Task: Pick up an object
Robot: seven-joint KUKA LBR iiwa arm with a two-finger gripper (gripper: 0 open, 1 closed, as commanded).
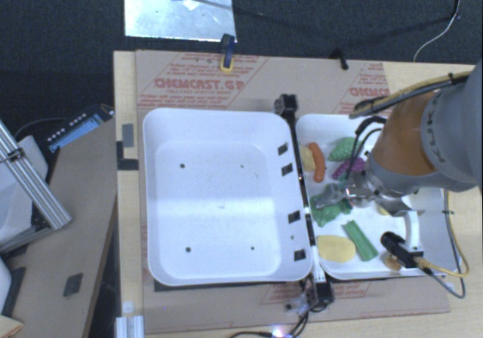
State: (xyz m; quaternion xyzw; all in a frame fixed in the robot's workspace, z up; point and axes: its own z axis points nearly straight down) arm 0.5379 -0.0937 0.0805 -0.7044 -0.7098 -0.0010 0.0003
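My gripper is low in the right bin, near its left wall, with the grey arm and its orange band reaching in from the right. It hovers just over a dark green leafy piece. Nearby lie a red sausage-shaped piece, a small yellow piece, a light green leafy piece and a purple piece. Toward the front lie a green stick and a pale yellow oval piece. The arm hides part of the bin.
The left bin stands beside the right one, with a black divider with clips between them. A black cable fitting hangs from the wrist over the right bin's front corner. Cardboard lies under both bins.
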